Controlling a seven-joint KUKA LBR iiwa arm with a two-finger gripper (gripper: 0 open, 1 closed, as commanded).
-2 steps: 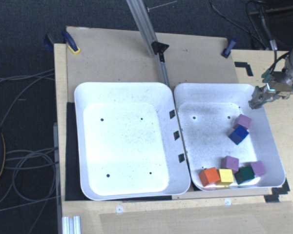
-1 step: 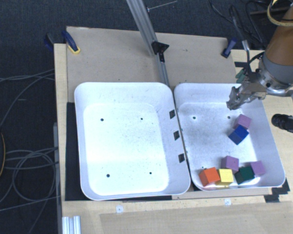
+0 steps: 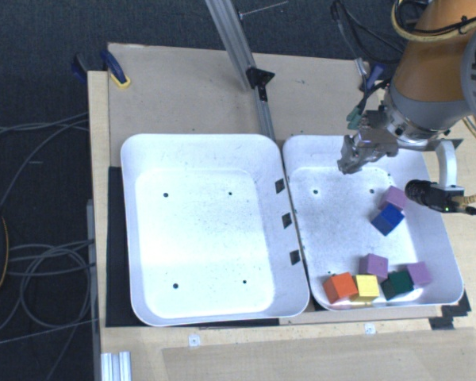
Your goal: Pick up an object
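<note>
— Where's the gripper [image 3: 355, 159]?

— Over the far end of the right bin [image 3: 325, 213], low above the white floor, hanging from the grey arm with the orange band [image 3: 440, 46].

— Spread or pinched?

— Cannot tell; too dark and small at the tip. Nothing visible in its grasp.

— And the blocks?

— All in the right bin. Blue block [image 3: 388, 218] near the middle right, tilted, touching a purple block [image 3: 396, 197] just behind it; both well apart from the gripper. Along the near wall: orange block [image 3: 342, 286], yellow block [image 3: 367, 286], green block [image 3: 397, 284], with two more purple ones [image 3: 374, 264] [image 3: 419, 273] just beside.

— Left bin [image 3: 143, 157]?

— White, speckled, beside the right one.
</note>
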